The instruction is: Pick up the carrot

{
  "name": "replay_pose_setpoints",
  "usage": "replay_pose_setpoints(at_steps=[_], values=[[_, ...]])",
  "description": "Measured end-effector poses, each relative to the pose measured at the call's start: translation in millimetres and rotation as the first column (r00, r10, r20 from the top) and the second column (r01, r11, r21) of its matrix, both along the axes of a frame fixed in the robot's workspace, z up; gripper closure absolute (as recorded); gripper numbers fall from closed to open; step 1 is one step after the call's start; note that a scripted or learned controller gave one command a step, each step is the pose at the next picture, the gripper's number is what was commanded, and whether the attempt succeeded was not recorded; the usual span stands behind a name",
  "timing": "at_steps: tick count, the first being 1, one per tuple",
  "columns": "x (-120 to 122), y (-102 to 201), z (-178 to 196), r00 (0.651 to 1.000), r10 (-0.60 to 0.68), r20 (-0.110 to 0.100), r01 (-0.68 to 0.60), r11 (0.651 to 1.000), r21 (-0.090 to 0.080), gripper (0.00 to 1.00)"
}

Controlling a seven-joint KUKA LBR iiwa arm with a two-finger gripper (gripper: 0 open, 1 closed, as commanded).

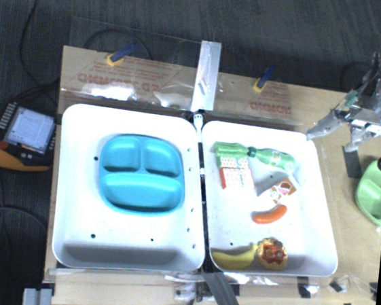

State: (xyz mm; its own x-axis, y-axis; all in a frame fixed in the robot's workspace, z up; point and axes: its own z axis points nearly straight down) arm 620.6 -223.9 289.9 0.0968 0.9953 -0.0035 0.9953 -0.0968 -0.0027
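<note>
The carrot [269,214], a short orange piece, lies slightly tilted on the floor of the right bin [320,218], right of its middle. My gripper [331,140] hangs over the bench just past that bin's back right corner, well up and to the right of the carrot. Its two fingers are spread wide, so it is open with nothing between them.
The right bin also holds a green bottle [255,154], a red and white box [235,172], a small packet [280,188], a banana [233,258] and a red-yellow fruit [271,253]. A blue divided tray [141,173] sits in the left bin. A green object [374,186] stands right of the bins.
</note>
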Motion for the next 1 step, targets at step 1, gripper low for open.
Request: replay_pose_setpoints(at_steps=[1], values=[[3.4,26.8,-37.4,0.977,-0.211,-0.002,0.211,0.977,0.002,0.00]])
